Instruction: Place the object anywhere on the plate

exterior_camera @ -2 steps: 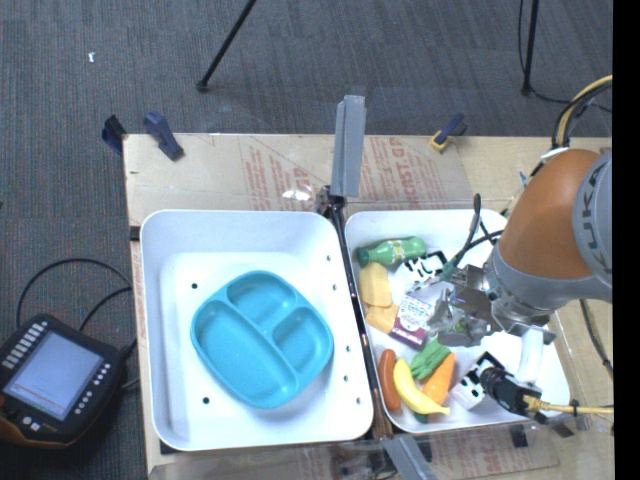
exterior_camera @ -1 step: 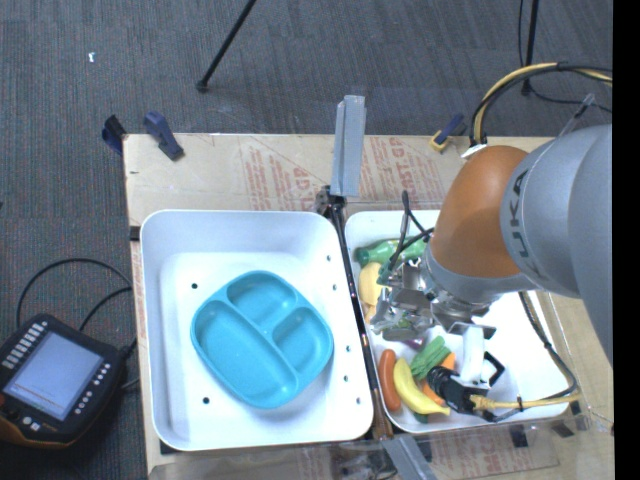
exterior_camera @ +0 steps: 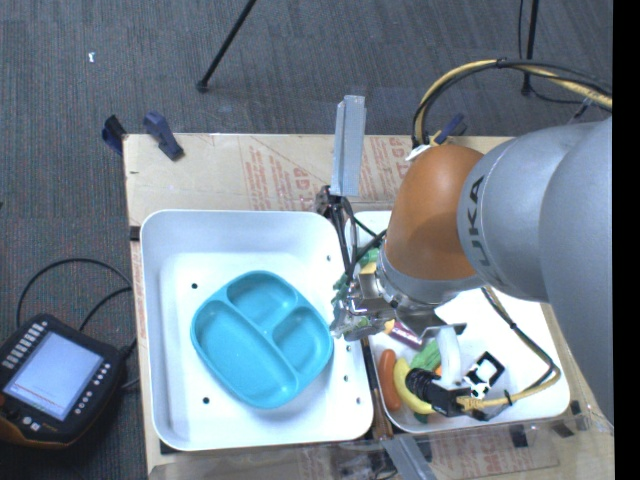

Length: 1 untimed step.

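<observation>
A blue plate with three compartments lies in the left white bin, and nothing rests on it. My gripper hangs low over the wall between the two bins, just right of the plate's right rim. The grey and orange wrist hides most of it. Toy food lies in the right bin below the wrist: an orange-red piece, a yellow banana, a green piece and a pink piece. I see nothing held between the fingers.
The arm covers most of the right bin. A small green thing shows at the wrist's left edge. A grey upright post stands behind the bins. A teach pendant lies on the floor at the left.
</observation>
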Motion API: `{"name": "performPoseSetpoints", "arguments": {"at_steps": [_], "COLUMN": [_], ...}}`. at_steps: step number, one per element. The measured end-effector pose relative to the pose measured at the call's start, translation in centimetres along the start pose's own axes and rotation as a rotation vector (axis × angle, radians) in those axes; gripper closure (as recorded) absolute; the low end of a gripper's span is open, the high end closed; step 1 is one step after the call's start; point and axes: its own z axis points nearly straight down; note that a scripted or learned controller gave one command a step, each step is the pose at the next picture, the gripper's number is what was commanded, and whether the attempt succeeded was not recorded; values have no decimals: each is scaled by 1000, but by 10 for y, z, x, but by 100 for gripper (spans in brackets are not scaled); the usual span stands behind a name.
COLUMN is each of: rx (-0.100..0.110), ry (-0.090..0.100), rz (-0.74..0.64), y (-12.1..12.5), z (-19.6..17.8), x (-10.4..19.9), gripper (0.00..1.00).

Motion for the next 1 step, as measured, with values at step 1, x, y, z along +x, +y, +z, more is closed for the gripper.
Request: {"name": "performPoseSetpoints", "arguments": {"at_steps": [1], "rx": [0], "ry": [-1], "rz": [10], "y": [28], "z": [49], "x": [70], "gripper": [100]}}
